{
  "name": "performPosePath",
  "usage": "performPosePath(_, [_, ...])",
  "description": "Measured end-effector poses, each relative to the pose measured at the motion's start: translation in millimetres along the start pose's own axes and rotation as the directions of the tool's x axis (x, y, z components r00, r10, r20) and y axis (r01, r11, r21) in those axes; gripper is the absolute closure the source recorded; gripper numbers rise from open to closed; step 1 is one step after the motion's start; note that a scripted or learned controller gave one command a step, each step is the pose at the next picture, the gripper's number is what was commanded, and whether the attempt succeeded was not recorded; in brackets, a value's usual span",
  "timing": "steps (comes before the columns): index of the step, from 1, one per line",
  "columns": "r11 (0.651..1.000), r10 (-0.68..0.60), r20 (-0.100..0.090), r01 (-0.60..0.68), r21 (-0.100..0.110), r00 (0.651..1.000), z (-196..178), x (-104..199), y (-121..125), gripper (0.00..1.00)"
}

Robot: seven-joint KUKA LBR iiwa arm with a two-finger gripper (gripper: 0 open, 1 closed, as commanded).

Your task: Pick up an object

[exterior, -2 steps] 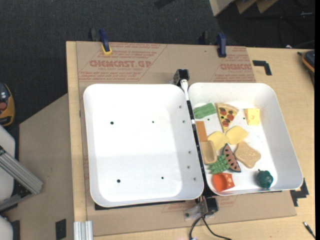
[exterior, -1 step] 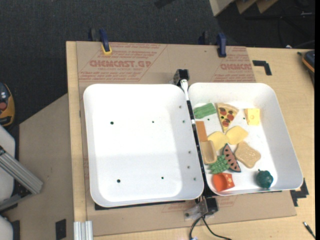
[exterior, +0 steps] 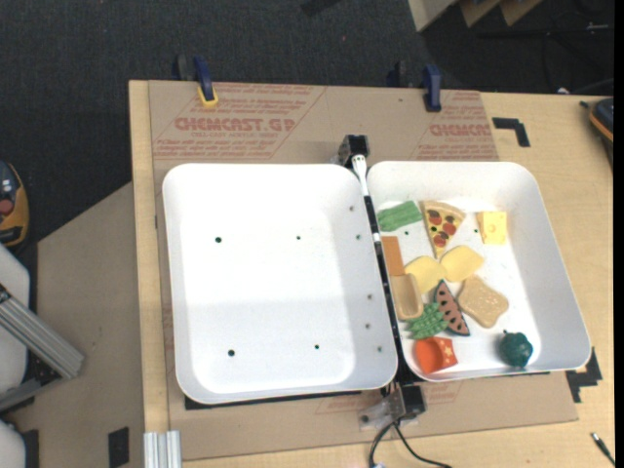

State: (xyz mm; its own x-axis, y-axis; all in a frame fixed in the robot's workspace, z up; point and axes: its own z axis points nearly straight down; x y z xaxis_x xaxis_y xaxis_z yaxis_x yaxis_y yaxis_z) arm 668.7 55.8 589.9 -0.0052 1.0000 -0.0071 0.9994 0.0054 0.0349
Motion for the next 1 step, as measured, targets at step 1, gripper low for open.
performPosePath(1, [1.0,-0.001,0.001,0.001,-0.005,1.0,-11.0,0.5,0.7,1.0])
